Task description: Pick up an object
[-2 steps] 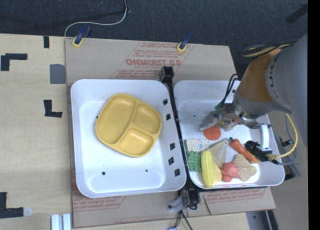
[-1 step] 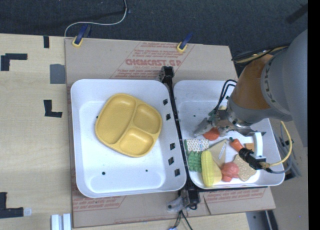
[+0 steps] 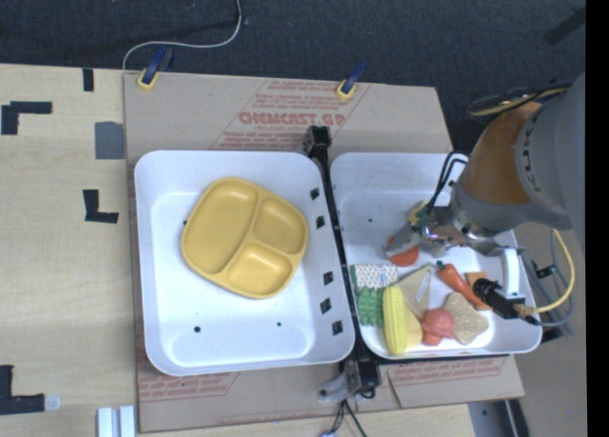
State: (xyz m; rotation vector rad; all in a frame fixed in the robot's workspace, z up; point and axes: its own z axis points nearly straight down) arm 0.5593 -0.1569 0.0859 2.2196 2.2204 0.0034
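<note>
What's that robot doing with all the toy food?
The robot arm is reaching into the right bin, where toy food is piled up: corn, a carrot and bread. Its gripper is low, right by a small red piece. The left bin holds a yellow divided plate.
</note>
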